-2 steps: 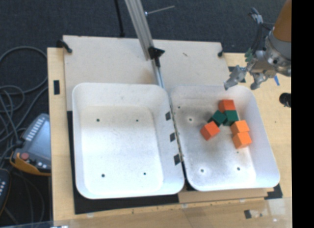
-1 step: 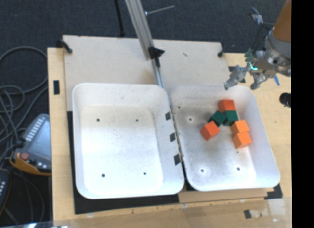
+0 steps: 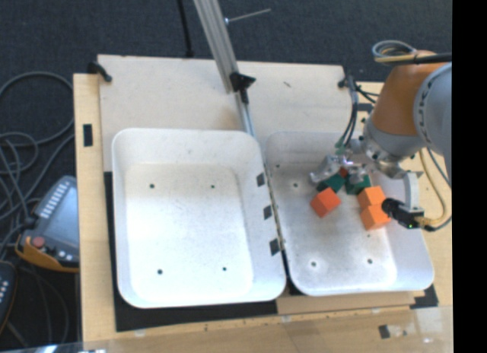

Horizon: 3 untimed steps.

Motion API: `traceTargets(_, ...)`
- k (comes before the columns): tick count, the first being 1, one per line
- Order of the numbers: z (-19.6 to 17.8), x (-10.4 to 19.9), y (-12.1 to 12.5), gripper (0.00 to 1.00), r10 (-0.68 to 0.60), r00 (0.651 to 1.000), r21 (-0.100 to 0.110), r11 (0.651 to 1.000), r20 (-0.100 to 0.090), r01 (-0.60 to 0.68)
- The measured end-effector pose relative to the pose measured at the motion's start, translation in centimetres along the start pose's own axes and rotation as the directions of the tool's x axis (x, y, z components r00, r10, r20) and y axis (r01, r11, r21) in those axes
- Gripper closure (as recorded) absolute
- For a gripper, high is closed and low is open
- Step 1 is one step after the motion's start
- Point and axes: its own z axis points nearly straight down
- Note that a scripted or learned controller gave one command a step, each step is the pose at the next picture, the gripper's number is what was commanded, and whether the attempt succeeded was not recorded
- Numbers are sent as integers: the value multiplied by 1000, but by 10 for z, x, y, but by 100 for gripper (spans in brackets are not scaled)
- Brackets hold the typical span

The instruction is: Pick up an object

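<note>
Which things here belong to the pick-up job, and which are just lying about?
Job: gripper; orange block; second orange block; green blocks; right bin.
Lying about: left bin; handheld controller; metal pole; cables.

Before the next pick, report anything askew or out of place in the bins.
Nothing looks spilled or damaged. The orange blocks and green pieces lie huddled at odd angles in the right bin, beneath the end effector.

The green block [image 3: 332, 182] was partly hidden beneath the gripper [image 3: 340, 169]; the arm [image 3: 411, 108] was cut off at the frame's right.
</note>
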Motion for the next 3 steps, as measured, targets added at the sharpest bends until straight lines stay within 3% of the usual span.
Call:
traceTargets(1, -30, 15, 11, 0, -3, 1000, 6, 1000, -2, 3)
traceTargets(2, 4, 34, -6, 0, -2, 1000, -8, 1000, 2, 2)
traceTargets(3, 9, 34, -19, 0, -3, 1000, -11, 1000, 5, 3)
